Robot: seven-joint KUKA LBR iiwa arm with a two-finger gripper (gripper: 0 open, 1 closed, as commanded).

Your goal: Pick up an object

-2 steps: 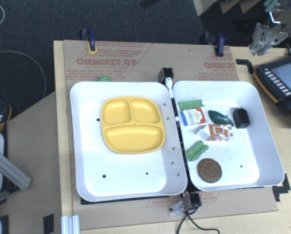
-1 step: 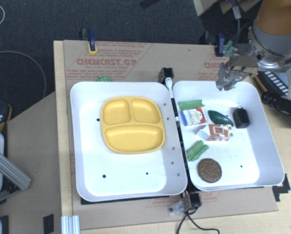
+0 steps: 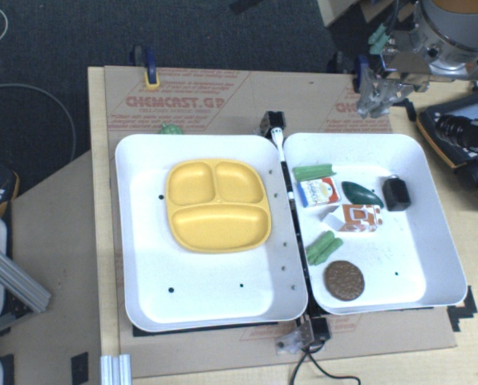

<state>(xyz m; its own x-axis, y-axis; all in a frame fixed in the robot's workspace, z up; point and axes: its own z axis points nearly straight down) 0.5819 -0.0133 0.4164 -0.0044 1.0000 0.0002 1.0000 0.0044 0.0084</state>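
Observation:
The right bin (image 3: 431, 215) holds several small items: a green strip (image 3: 313, 171), a white and red carton (image 3: 318, 192), a dark green pod (image 3: 361, 192), a black block (image 3: 396, 193), an orange and white carton (image 3: 358, 217), a green bean piece (image 3: 323, 248) and a brown round patty (image 3: 345, 280). My gripper (image 3: 374, 101) hangs above the bench past the right bin's far edge, apart from all of them. Nothing shows between its fingers.
The left bin (image 3: 143, 239) bears a yellow three-compartment plate (image 3: 217, 205). A blue-yellow clamp (image 3: 150, 66) stands at the board's far left edge. Black gear (image 3: 455, 139) lies right of the right bin. Grey framing (image 3: 14, 283) sits at the left.

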